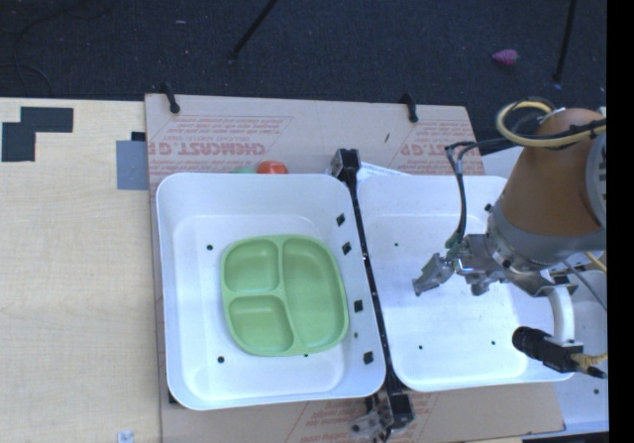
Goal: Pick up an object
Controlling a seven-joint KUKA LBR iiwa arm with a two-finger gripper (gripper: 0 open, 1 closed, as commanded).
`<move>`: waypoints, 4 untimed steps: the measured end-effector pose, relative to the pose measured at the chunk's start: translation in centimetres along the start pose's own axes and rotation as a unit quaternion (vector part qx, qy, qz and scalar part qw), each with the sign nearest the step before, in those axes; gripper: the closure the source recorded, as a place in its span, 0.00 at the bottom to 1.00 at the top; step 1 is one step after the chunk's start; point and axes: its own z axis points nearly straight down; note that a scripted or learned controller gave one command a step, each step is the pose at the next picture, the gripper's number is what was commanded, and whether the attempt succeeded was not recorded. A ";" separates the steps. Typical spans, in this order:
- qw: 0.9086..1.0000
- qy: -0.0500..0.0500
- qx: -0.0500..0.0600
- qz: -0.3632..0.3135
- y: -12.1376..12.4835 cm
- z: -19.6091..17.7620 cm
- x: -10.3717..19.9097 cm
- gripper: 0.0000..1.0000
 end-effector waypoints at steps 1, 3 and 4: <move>1.000 0.000 -0.006 -0.001 0.3 -0.7 0.0 0.00; 1.000 0.000 -0.005 -0.001 1.0 10.7 0.0 0.00; 1.000 0.000 -0.005 0.003 1.0 9.5 -0.2 1.00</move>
